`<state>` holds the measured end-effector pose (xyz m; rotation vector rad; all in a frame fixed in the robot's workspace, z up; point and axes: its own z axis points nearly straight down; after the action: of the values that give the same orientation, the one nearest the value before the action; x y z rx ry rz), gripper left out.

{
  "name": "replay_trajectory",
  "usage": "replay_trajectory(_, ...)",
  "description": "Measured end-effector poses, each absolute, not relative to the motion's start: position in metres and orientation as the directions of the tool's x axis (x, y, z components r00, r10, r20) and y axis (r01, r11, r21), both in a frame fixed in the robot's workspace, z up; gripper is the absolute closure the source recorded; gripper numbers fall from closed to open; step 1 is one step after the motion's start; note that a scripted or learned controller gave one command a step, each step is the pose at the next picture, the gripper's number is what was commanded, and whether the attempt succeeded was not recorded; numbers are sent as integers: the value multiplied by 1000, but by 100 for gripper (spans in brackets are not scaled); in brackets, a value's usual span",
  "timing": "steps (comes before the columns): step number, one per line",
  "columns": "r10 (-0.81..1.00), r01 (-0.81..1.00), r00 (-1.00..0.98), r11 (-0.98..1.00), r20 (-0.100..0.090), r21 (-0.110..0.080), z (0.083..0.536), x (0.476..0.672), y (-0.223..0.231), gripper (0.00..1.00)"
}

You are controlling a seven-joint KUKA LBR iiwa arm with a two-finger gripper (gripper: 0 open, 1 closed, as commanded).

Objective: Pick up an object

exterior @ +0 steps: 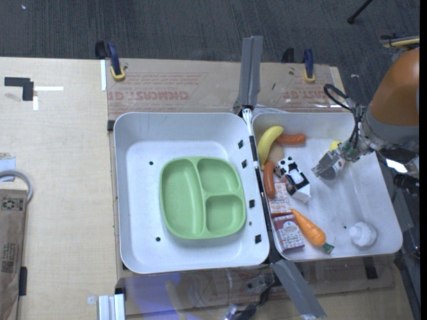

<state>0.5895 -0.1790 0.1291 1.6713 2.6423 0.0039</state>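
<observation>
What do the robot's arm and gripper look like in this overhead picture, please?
The arm enters from the right as a rounded grey body with a broad orange band. Black cables loop beside its wrist. The gripper is a small grey metallic piece with a spot of yellow-green behind it.

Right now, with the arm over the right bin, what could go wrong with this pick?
The gripper hangs over bare bin floor, so it may close on nothing. The banana, sausages, carrot and cartons crowd against the right bin's left wall, so a grab there could catch two things or hit that wall.
</observation>
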Motion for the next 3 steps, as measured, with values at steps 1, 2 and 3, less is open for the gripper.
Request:
replay_trajectory(1,916,916,-400,400,-7,11,99,612,-194,0)
replay_trajectory(2,989,989,-148,148,-3,2,108,624,-188,0)
replay_trajectory(3,989,989,-151,151,-5,3,117,625,-188,100)
